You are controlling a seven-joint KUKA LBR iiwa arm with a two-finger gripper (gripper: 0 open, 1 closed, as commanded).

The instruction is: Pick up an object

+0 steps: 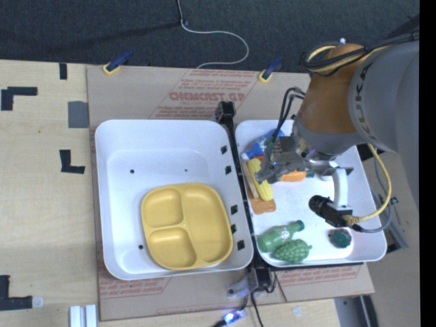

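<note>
Camera view: arm is down in the right bin, gripper over the pile of toys at its left wall: a yellow corn cob, an orange piece, something blue. Nothing visibly lifted, so I'd call the pick not done; grasp and lift remain. Can't tell how the jaws stand, the wrist covers them. Green bottle, green bumpy fruit and dark green ball lie near the front wall. Left bin holds a yellow divided plate. Blue item is half hidden, unidentifiable.
</note>
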